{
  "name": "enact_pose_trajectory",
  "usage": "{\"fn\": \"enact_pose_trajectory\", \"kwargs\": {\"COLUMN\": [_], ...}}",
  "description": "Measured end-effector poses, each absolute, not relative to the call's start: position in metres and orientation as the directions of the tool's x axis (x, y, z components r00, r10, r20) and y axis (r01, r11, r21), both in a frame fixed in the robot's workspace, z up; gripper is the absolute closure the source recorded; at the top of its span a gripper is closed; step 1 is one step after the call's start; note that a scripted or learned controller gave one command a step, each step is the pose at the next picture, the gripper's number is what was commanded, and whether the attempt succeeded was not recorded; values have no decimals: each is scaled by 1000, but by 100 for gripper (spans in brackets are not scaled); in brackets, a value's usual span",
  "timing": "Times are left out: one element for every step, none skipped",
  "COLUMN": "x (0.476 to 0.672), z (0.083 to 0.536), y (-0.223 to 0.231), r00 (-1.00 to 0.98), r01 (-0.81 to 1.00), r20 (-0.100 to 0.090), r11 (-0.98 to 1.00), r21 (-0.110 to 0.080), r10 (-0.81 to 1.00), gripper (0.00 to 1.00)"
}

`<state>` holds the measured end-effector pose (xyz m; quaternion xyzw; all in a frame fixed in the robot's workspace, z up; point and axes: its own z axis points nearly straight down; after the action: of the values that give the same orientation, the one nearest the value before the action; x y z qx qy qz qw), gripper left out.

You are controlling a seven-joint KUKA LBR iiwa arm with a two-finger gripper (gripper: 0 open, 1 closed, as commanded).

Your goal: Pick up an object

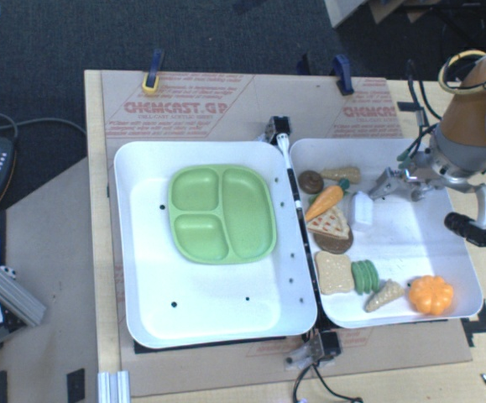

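Note:
The right bin [465, 263] holds several toy foods. A carrot [324, 201] lies by a brown disc [310, 180] and a beige piece [341, 175] near the divider. Below them are a wedge slice [329, 223], a toast slice [335, 273], a green ridged piece [364, 275], a small cone [383, 296] and an orange pumpkin [431, 295]. A white block [363, 210] rests mid-bin. My gripper [387, 184] hangs over the bin's upper middle, just up and right of the white block, with nothing seen held in it.
The left bin [142, 250] carries a green divided plate [222, 213]. Clamps [151, 82] sit on the bench's far edge. The arm's orange band [469, 116] and cables reach in over the right bin's far right corner.

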<state>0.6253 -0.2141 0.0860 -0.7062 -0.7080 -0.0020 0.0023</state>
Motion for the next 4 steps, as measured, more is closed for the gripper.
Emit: {"fn": "enact_pose_trajectory", "kwargs": {"x": [626,628,632,632], "z": [97,161,224,225], "y": [-216,-220,-213,-213], "r00": [-3,0,-2,-1], "r01": [1000,1000,1000,1000], "r20": [1,-4,-3,-2], "r11": [3,0,2,1], "r21": [2,8,9,4], "r10": [1000,1000,1000,1000], "gripper": [100,100,100,100]}}
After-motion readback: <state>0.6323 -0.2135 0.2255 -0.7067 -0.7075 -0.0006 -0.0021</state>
